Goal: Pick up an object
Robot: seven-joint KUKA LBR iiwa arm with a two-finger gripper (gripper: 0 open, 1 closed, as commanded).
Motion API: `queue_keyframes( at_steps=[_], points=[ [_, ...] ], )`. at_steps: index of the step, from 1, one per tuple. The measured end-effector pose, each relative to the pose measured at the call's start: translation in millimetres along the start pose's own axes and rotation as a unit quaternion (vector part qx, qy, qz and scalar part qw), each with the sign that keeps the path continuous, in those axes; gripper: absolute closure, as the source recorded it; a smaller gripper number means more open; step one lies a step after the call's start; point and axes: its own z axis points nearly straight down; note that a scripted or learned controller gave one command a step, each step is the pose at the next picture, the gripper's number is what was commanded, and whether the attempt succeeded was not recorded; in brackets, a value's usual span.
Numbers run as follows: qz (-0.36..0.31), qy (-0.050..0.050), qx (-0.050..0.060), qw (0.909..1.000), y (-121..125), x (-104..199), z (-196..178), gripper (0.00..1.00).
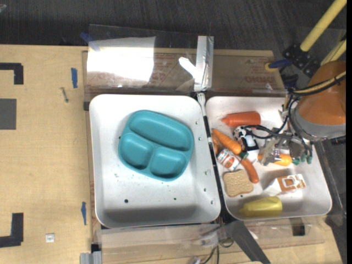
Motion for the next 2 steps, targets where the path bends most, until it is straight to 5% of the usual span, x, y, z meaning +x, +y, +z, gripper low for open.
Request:
queue_keyframes(
  at_steps=[1,2],
  points=[
    [0.0,0.001,0.0,1.0,0.3,0.4,0.8,0.0],
    [0.063,0.005,0.0,0.998,28.3,52.6,11.7,0.0]
  ],
)
